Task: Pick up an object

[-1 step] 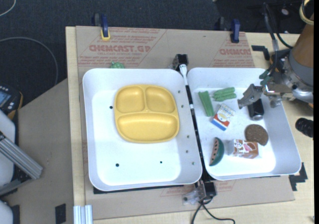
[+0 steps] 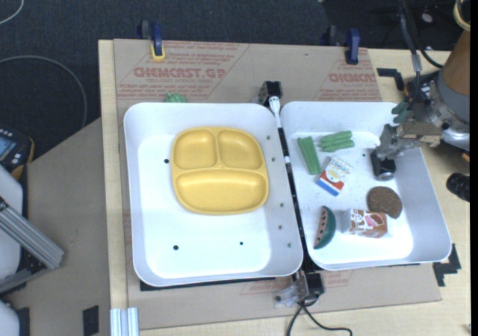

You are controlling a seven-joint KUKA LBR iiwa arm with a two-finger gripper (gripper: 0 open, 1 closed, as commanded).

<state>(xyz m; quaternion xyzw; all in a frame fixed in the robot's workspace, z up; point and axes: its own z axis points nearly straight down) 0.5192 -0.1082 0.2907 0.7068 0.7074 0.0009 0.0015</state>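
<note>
**Gripper low in right bin, nothing between the fingers**

You have the gripper [image 2: 384, 165] down in the right bin [image 2: 426, 245], toward its far right side, just above the brown round disc [image 2: 384, 201]. Finger state: cannot tell from this angle; the tip reads as one dark block against the white floor. No object is visible between the fingers, so log no grasp.

Candidates, all in the right bin: the disc nearest the gripper; a small brown-and-white packet [image 2: 368, 223] touching the disc's near left edge; a watermelon slice [image 2: 325, 226] at the near left; a red, white and blue carton [image 2: 334, 175] mid-bin; two green pieces [image 2: 322, 148] at the far left. The left bin [image 2: 149, 237] holds a yellow divided plate [image 2: 219, 169].

Risks, as judgement:
- The tip appears to sit on bare floor beside the disc; closing here would likely grab nothing.
- The disc lies flat and thin, so the fingers may slide over it.
- Disc and packet touch; a grab at either could nudge the other.
</note>
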